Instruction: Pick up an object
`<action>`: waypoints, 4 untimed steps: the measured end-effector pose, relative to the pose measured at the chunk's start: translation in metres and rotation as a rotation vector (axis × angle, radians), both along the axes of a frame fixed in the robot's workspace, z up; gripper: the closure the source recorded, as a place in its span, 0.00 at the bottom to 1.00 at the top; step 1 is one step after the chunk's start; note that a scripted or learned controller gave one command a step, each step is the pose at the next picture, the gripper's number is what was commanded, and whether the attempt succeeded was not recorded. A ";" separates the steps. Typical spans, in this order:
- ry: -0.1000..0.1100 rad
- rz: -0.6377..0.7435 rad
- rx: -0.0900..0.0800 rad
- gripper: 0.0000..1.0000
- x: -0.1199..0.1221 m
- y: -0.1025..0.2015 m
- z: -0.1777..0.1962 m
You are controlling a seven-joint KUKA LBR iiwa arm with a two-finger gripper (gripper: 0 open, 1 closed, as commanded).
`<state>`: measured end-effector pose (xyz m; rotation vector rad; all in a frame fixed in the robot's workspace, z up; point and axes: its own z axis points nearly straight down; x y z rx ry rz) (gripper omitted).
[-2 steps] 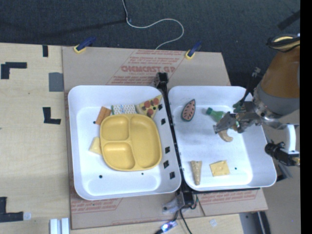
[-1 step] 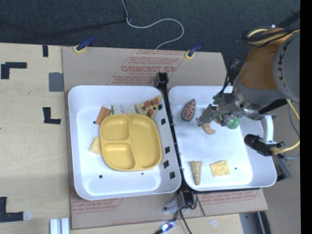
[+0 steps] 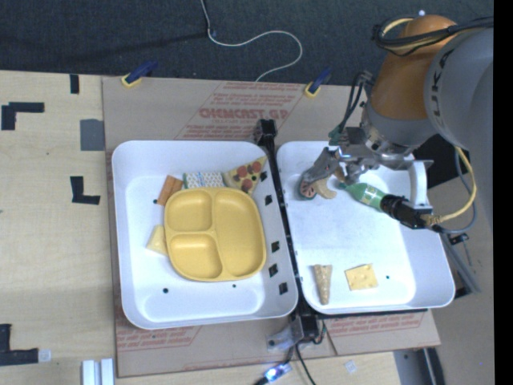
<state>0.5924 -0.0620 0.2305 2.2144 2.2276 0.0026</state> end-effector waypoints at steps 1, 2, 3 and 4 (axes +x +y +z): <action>0.003 -0.004 -0.002 1.00 0.007 0.026 -0.008; 0.002 -0.005 -0.001 1.00 0.020 0.011 -0.004; 0.004 -0.005 -0.002 1.00 0.005 0.019 0.001; 0.003 -0.006 -0.003 1.00 0.020 0.010 -0.007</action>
